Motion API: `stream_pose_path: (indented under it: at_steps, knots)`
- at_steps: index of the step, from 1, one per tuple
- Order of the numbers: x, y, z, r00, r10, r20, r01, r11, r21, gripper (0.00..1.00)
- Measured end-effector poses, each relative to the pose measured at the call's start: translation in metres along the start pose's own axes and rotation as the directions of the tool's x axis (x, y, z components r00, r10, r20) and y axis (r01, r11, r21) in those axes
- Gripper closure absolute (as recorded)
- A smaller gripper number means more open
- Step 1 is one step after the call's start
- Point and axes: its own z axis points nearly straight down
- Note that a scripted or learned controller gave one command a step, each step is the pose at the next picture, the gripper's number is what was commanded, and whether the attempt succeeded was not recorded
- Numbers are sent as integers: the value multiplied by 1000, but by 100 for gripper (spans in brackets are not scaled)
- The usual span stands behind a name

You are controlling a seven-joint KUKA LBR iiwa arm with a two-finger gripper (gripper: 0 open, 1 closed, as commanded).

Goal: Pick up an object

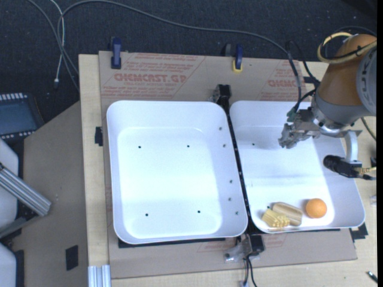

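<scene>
Objects for picking lie in the right-hand shallow white plastic bin [335,187], along its near edge: a round orange ball [316,208], a tan oblong piece [287,210] just left of it, and a pale yellow ribbed piece [275,220] touching the tan one on its near-left side. The grey arm with its orange band [342,76] reaches in from the right, and its claw [291,137] hangs over the far part of the same bin, well apart from the three objects. Nothing shows between its fingers; whether they are spread or closed cannot be told. The left white bin [173,169] sits beside it on the tabletop [167,73].
</scene>
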Motion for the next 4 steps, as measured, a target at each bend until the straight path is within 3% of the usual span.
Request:
stream_pose_path:
  at_steps: [1,2,4]
  knots:
    - [10,3,-51,1000,-1,0,1,1000,-3,100]
    - [10,3,-78,1000,0,0,0,1000,-1,100]
    - [119,-15,-97,1000,-4,-2,4,1000,1,100]
